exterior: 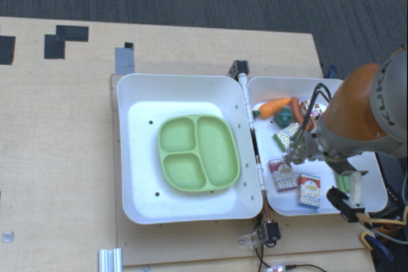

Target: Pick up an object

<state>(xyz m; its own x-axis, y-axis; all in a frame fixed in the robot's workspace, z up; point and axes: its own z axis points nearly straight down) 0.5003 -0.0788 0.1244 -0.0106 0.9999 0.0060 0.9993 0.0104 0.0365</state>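
The right bin (274, 204) holds several small items. An orange carrot (274, 106) lies at its far left, beside a dark green piece (284, 116) and a red piece (296, 109). A green patterned packet (285, 135) lies below them. Nearer the front are a small dark red box (284, 176) and a blue and orange carton (310, 192). My gripper (293, 155) hangs low over the bin's middle, just above the dark red box and next to the packet. The orange-banded wrist (354, 111) hides the items behind it.
The left bin (137, 137) carries a light green divided plate (199, 153). A metal clamp (240, 68) sits at the far end of the ridge between the bins. Cables (376, 229) and a black part (341, 200) crowd the right bin's front right corner.
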